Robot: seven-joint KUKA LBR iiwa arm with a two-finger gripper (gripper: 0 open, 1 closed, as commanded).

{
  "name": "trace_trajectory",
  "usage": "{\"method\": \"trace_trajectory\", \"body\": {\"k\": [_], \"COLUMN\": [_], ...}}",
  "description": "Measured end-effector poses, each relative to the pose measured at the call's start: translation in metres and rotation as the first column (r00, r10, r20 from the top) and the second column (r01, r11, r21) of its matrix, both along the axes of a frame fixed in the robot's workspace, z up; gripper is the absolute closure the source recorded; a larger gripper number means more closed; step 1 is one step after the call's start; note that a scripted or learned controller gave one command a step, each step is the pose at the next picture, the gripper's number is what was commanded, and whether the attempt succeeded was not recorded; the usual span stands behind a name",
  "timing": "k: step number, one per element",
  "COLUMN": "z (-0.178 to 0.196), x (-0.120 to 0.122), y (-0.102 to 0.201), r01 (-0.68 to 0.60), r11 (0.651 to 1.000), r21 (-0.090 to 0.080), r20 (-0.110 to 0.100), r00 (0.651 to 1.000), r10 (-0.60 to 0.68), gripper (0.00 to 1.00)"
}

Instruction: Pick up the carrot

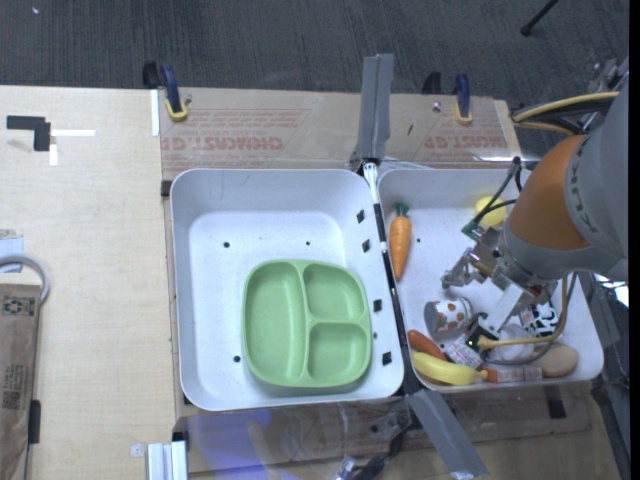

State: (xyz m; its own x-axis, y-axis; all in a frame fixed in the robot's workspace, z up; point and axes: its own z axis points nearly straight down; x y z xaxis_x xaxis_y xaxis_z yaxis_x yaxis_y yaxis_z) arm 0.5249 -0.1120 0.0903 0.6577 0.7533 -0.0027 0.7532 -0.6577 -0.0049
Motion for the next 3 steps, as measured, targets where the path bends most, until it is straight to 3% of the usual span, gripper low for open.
{"method": "trace_trajectory", "body": {"k": [1,2,3], "z": [0.008,0.101,0.1], "x": [0.0,0.007,0.043], "y": [-0.001,0.047,0.12], "r01": [0.005,-0.332,-0.45], "r11": [1.0,0.943,0.893], "r21": [0.001,-0.001,-0.001], "r20": [-0.002,0.004,0.001], "r00": [1.0,0.943,0.893], "r10": [-0.005,0.332,0.45], "gripper": [1.0,1.0,1.0]}}
